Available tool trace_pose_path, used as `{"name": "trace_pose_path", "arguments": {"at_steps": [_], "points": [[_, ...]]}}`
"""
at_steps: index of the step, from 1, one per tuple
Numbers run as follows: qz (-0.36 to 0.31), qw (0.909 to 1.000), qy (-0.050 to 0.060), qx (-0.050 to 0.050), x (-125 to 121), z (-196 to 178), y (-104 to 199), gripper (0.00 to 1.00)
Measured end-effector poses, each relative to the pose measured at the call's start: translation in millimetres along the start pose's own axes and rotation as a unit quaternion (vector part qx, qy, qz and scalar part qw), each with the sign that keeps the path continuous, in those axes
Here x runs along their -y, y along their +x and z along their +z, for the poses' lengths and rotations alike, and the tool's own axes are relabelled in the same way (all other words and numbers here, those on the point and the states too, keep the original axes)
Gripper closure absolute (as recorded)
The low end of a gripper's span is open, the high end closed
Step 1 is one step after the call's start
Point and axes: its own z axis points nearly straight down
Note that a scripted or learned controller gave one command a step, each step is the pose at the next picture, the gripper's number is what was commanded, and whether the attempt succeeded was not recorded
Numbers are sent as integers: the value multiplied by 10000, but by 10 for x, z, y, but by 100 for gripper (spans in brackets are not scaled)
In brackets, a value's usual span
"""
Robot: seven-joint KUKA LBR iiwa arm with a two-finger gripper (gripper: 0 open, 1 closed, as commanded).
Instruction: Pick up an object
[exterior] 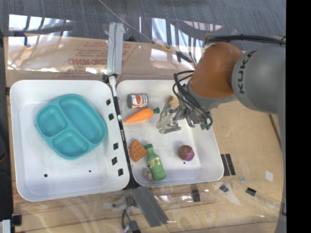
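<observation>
My gripper hangs over the middle of the right bin, open, with nothing between its fingers. An orange carrot lies just left of it. A small can with a red label sits above the carrot. A small tan piece shows at the gripper's upper edge. Nearer the front lie a waffle-like brown square, a green bottle and a dark purple round fruit.
The left bin holds a teal divided plate. A ridge with black clips separates the two bins. The grey arm with its orange band reaches in from the right, over the right bin's back corner.
</observation>
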Motion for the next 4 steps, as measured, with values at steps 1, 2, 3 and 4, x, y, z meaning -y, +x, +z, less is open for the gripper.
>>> {"name": "trace_pose_path", "arguments": {"at_steps": [1, 2, 3, 4], "points": [[107, 9999, 34, 24, 471, -940, -183, 100], [85, 10000, 18, 6, 449, -1007, -188, 100], [72, 10000, 29, 27, 447, -1121, -204, 100], [60, 10000, 40, 51, 446, -1235, -219, 100]]}}
